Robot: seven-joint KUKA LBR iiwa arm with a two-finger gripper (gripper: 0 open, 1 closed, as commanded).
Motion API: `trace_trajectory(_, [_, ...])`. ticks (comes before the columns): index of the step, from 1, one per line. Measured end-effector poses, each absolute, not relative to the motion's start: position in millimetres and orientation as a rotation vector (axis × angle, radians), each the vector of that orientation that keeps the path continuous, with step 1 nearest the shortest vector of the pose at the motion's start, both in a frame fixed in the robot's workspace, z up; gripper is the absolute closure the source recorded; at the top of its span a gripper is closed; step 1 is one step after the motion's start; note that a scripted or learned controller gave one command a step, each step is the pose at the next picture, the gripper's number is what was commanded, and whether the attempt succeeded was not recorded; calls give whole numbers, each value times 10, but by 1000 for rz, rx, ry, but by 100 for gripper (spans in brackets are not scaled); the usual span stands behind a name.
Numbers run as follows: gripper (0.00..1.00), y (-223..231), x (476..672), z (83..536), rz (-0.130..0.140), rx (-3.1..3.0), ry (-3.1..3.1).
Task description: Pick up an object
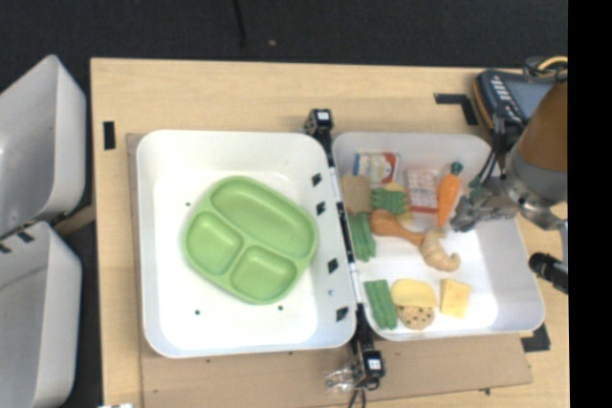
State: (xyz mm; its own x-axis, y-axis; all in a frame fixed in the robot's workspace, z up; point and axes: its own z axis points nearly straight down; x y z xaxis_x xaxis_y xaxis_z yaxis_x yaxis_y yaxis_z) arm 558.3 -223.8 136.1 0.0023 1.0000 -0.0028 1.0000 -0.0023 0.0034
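Just inside the right bin [507,301], the pincer [466,215] hung low over the bin's floor, and whether it was parted or closed could not be told from above, nor whether it had hold of anything. Right beside it, toward the bin's middle, stood an orange carrot [448,193] with a green top, close enough that contact could not be ruled out. Just below the pincer lay a knobbly beige piece like ginger root [439,252], and beyond that a yellow cheese wedge [455,297], a yellow lemon-like piece [412,291] and a round cookie [416,317]. Further from the pincer, past the carrot, sat a small printed packet [421,181], a red-and-white carton [378,167], a green leafy piece [389,201], a brown drumstick [394,225] and two long green pods [360,236], one of them [381,304] near the cookie. Well apart, on the pincer's far side, the left bin [163,320] held a green divided plate [251,239]. Both bins rested on the wooden worktop [239,91]. Behind the pincer rose the grey arm [541,169] with its orange band.
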Motion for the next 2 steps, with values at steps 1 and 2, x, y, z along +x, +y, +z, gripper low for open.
trace_trajectory(1, [100,-2297,5875,2091,6,2210,2217])
trace_trajectory(2, [100,-2290,5235,949,-7,2231,2223])
